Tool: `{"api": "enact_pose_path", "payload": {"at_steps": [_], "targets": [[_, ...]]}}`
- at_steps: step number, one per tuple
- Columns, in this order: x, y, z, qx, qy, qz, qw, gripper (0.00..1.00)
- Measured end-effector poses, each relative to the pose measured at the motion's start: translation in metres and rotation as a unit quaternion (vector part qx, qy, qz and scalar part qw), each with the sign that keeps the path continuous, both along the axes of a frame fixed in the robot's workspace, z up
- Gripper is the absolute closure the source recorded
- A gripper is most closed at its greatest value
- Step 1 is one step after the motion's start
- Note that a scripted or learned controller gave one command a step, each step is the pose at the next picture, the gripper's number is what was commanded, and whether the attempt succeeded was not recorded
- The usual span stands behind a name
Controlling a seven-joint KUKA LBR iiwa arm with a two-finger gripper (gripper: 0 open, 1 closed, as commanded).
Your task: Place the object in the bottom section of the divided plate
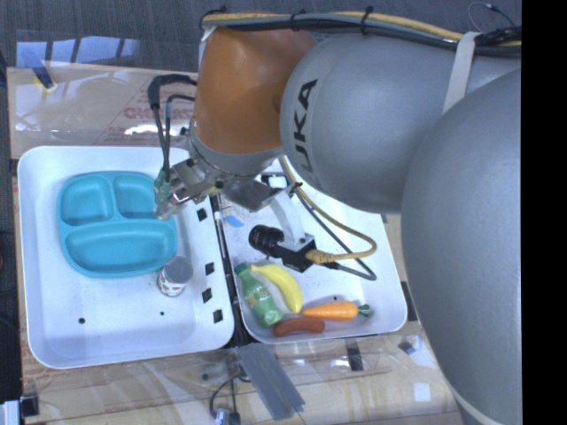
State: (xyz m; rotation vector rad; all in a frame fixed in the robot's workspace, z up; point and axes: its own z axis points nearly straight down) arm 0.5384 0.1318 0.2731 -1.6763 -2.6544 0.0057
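In the left bin (40, 308), a blue divided plate (115, 224) with its wide bottom section bare, and just beside its lower right rim a small upright tin (174, 275), likely the thing to move. Probably light, rigid and smooth-sided, so best pinched squarely across the round body, lest it slip out or tip. Just above it, at the plate's right edge, the end effector (173, 193); cannot tell whether spread or pressed together
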Motion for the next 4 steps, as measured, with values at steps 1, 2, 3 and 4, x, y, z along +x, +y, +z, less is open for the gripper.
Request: {"api": "enact_pose_path", "payload": {"at_steps": [1,2,3,4], "targets": [[0.012,0.069,-0.035,0.0002,0.0,0.048,0.9988,1.0],[0.0,0.073,-0.008,0.0007,-0.002,0.045,0.999,1.0],[0.018,0.065,-0.022,0.0005,-0.002,0.003,1.0,1.0],[0.042,0.078,-0.041,0.0004,-0.001,-0.028,0.9996,1.0]]}}
